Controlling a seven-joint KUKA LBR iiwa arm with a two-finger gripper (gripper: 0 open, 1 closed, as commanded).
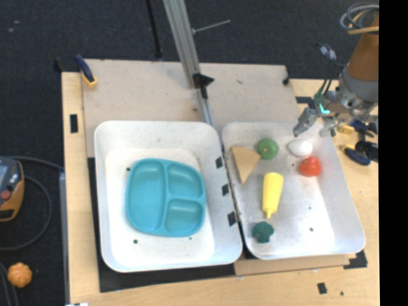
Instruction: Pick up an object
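Observation:
The right bin (344,228) holds several small objects: a tan wedge (243,161), a green ball (267,148), a white egg-shaped piece (299,148), a red piece (310,166), a yellow bottle (272,193) and a dark green broccoli-like piece (262,231). My gripper (317,125) hangs over the bin's far right corner, just behind the white piece. Its fingers stand open with nothing between them.
The left bin (108,145) holds a teal divided plate (167,196). A metal post (182,37) rises behind the bins. Blue-handled tools (358,150) lie on the bench right of the right bin. An orange ball (19,273) sits off the bench at lower left.

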